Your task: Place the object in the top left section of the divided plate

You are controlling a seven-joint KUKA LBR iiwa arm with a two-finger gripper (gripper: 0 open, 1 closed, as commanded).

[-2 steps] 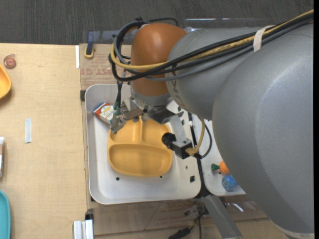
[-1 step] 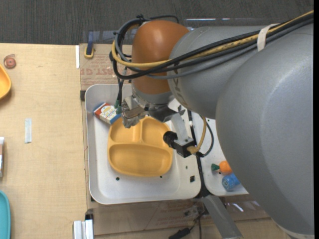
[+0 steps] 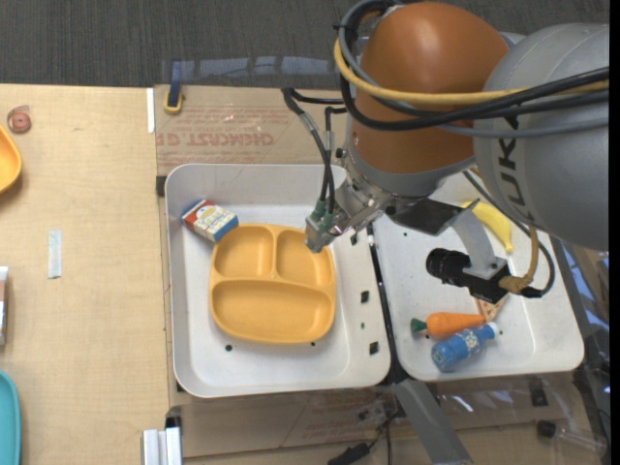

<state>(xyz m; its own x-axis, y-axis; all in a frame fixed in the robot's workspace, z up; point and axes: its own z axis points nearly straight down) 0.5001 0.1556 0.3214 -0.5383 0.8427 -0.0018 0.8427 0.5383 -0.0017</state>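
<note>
Camera view: gripper hovers over plate's right rim; top left section lies just beyond, toward view's left; grip cannot be told.

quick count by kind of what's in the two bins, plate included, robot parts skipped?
plate: 1
box: 1
carrot: 1
bottle: 1
banana, partly behind the arm: 1
Total: 5
</note>
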